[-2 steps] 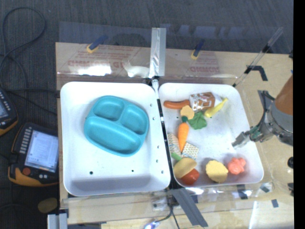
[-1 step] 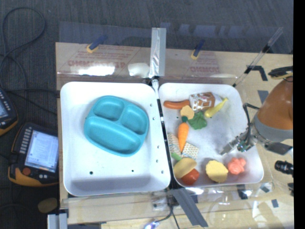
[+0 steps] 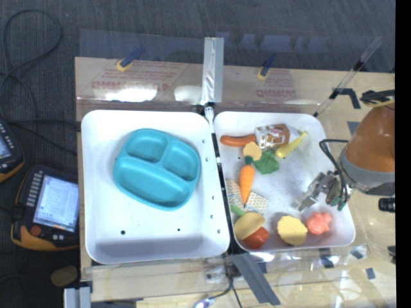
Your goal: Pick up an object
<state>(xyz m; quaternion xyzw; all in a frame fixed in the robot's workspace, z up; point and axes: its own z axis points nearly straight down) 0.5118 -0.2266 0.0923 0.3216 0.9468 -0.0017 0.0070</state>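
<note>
Bench: pale board (image 3: 160, 76) under two shallow white bins side by side, dark carpet beyond it, a handheld screen unit (image 3: 48, 204) on the floor far to the pincer's left.
Arm: grey, with an orange band (image 3: 379, 140) above the wrist, reaching in from the right over the right bin (image 3: 289, 117).
Pincer (image 3: 321, 191): low over the right bin's right side, fingers angled down and left; whether they are spread or closed I cannot tell, and nothing shows between them.
Pink toy (image 3: 319, 222): just below the pincer, near the bin's front wall.
Yellow toy (image 3: 291, 230): below and left of the pincer, beside the pink one.
Red and tan toy (image 3: 250, 228): further left along the front wall.
Carrot (image 3: 246, 178): well left of the pincer, upright near the divider.
Green leafy toy (image 3: 268, 163): up and left of the pincer.
Brown and white toy (image 3: 272, 135): above and left, near the back wall, beside an orange sausage shape (image 3: 236, 140).
Left bin (image 3: 103, 236): well left of the pincer, holding a blue divided tray (image 3: 157, 167).
</note>
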